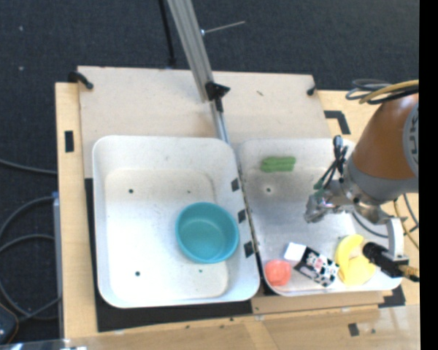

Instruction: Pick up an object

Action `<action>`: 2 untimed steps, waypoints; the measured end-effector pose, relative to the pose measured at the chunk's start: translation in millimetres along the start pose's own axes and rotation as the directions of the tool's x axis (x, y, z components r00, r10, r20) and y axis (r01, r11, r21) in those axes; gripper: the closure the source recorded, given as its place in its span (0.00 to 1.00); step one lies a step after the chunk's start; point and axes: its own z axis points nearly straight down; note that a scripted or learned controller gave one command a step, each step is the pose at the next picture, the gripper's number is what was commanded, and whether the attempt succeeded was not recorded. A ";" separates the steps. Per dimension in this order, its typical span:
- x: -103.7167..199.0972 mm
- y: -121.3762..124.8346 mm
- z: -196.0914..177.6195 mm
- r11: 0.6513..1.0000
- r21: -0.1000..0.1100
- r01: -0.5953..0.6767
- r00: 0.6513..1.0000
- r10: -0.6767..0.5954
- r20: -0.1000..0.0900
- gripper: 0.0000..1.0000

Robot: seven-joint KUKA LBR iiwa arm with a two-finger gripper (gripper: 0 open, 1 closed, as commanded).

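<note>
Well, the claw hangs low over the bare middle of the right bin; whether it is clenched I cannot tell. Below it lie a yellow toy, a black-and-white box and an orange ball. A green piece sits above. The left bin holds a teal bowl.

2 white bins, 1 teal bowl, 4 small objs

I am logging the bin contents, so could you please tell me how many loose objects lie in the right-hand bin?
4: a green block near the far wall, and along the near wall an orange ball, a black-and-white item and a yellow object. The arm may hide others.
</note>
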 end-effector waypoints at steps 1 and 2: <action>2.0 10.9 -59.4 1.000 0.000 0.000 1.000 0.000 0.000 1.00; 1.3 13.2 -111.5 1.000 0.001 0.001 1.000 -0.001 0.000 1.00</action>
